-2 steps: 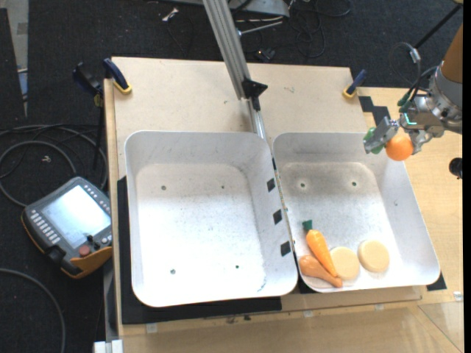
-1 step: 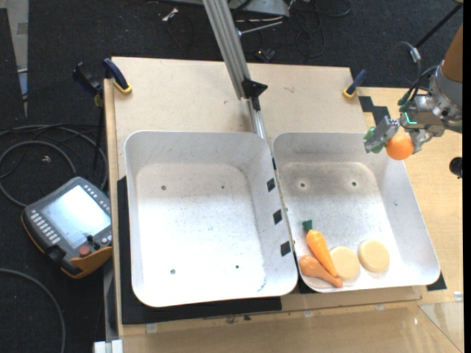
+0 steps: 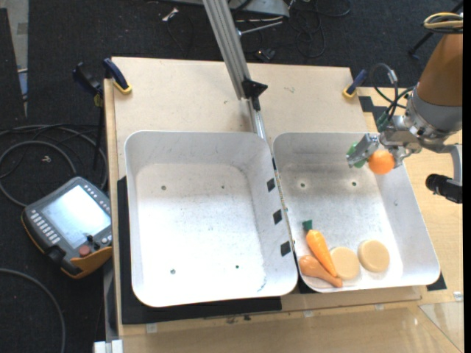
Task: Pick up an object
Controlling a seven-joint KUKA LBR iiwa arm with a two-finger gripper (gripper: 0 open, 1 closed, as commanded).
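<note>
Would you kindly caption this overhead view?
Gripper holds an orange object above right bin.

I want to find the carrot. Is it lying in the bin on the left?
No, the carrot lies in the right bin, near its front edge beside two round pale pieces.

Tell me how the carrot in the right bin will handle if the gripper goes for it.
The carrot tapers to a point, so fingers may slide off its thin end. It looks like smooth toy plastic, probably light and stiff. Lying against a round disc, it would likely roll or nudge that when pushed.
</note>
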